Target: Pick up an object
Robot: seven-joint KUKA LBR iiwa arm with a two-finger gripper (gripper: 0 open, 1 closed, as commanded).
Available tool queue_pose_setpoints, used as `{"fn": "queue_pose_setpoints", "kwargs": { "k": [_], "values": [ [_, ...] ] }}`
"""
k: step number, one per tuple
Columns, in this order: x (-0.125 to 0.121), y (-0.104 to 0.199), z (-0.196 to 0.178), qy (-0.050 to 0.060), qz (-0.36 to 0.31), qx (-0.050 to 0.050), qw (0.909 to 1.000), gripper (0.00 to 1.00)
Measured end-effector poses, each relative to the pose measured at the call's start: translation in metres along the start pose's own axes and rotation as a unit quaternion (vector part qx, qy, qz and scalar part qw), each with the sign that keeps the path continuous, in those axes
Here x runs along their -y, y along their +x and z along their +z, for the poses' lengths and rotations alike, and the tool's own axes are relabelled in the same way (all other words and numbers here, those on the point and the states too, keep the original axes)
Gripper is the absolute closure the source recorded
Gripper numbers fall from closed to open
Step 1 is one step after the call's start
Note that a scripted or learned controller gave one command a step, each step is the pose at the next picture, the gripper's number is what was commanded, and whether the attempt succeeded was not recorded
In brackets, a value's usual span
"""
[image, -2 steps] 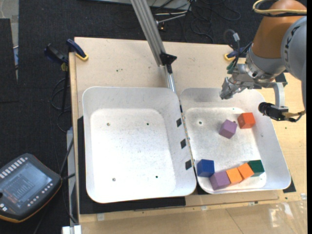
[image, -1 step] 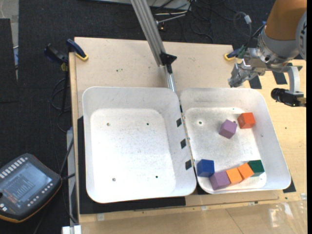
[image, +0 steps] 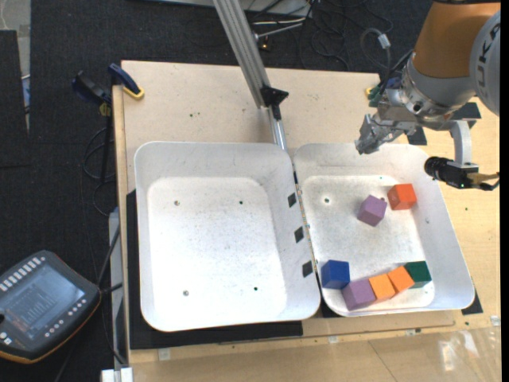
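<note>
Two white bins sit side by side on my worktop (image: 199, 102). The left bin (image: 151, 213) carries only dark specks. In the right bin (image: 445, 237) I count six blocks: a blue block (image: 335, 274) at about seven o'clock, then a purple block (image: 358, 293), an orange block (image: 382, 285) and a green block (image: 417, 273) touching in a row along the six o'clock rim. Nearer the centre lies a tilted lilac block (image: 371, 210), with a red-orange block (image: 402, 196) just beside it at two o'clock. The end effector (image: 371, 143) hovers over the right bin's twelve o'clock rim, apart from every block; I cannot tell how it is set.
</note>
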State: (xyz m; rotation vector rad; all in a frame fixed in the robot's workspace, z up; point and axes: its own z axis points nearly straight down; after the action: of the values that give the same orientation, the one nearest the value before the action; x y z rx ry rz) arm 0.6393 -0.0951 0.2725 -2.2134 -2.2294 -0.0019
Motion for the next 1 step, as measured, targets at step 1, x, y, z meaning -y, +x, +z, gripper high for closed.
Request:
{"fn": "queue_pose_setpoints", "kwargs": {
  "k": [1],
  "values": [
    [0.0232, 0.0572, 0.0097, 0.001, -0.001, -0.001, 1.0000, 1.00]
  ]
}}
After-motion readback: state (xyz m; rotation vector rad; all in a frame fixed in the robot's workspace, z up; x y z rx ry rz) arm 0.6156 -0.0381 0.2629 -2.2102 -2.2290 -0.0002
